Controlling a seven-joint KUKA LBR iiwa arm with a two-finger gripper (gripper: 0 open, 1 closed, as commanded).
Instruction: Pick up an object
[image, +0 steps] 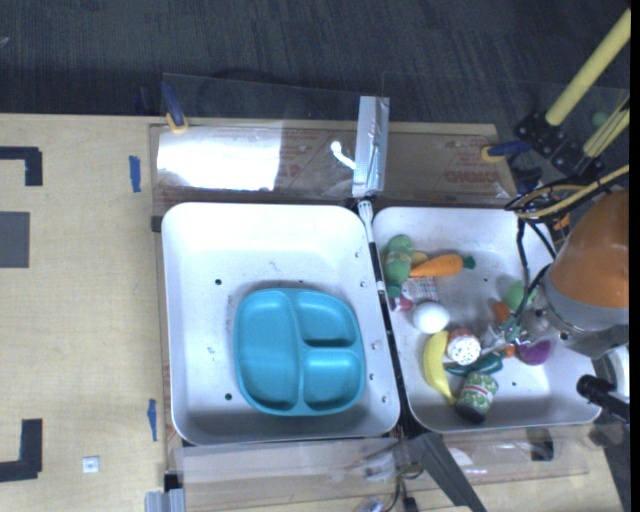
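Note:
The right bin (450, 222) holds several toy foods. A green vegetable (398, 258) and an orange carrot (437, 266) lie at its far left. A white egg (432, 319), a yellow banana (436, 365), a round white speckled piece (463, 350) and a dark jar (477, 395) sit toward the front. A purple piece (535, 351) and a small green piece (514, 295) lie at the right. My gripper (513, 335) hangs low over the bin's right part, between the speckled piece and the purple piece. Small items crowd around its tip and hide it.
The left bin (190, 300) carries a blue divided tray (298, 350). A wall between the bins (385, 310) runs front to back. Clear plastic sheeting (260, 150) and a metal upright (371, 145) stand behind the bins. Yellow and black cables (560, 190) trail at the upper right.

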